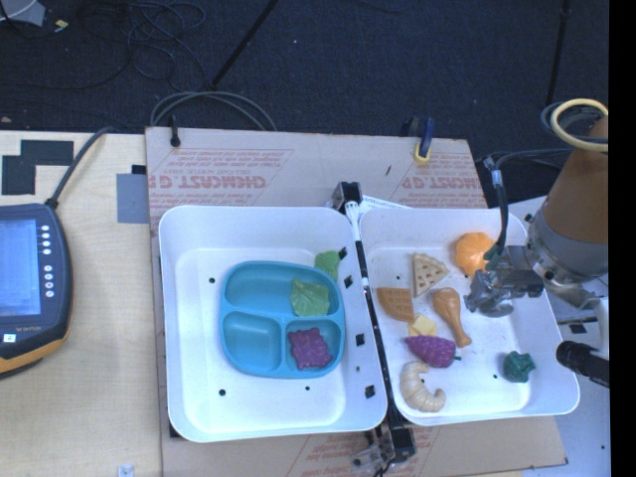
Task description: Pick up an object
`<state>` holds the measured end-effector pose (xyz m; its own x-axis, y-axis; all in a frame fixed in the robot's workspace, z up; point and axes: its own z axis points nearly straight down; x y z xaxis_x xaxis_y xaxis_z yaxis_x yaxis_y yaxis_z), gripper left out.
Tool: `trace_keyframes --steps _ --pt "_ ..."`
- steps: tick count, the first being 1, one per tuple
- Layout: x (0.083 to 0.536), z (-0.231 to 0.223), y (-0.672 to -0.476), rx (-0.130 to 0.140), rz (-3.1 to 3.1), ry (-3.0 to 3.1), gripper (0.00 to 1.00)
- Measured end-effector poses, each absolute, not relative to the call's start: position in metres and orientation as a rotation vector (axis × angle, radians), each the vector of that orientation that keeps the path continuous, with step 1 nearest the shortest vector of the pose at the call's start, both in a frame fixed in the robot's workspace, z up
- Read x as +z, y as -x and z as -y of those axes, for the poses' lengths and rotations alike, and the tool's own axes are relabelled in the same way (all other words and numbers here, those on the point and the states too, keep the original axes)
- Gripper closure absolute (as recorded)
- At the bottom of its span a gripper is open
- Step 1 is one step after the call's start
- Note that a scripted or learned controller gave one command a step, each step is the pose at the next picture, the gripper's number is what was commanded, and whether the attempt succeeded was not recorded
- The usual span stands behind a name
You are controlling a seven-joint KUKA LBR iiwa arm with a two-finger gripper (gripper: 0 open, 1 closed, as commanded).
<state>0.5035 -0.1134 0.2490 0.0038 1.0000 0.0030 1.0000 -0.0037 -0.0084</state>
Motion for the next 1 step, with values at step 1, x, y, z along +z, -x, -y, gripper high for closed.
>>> trace_keyframes --steps 1 --pt "0.1834 0.0318 -0.475 0.008 2.22 2.206 1.0"
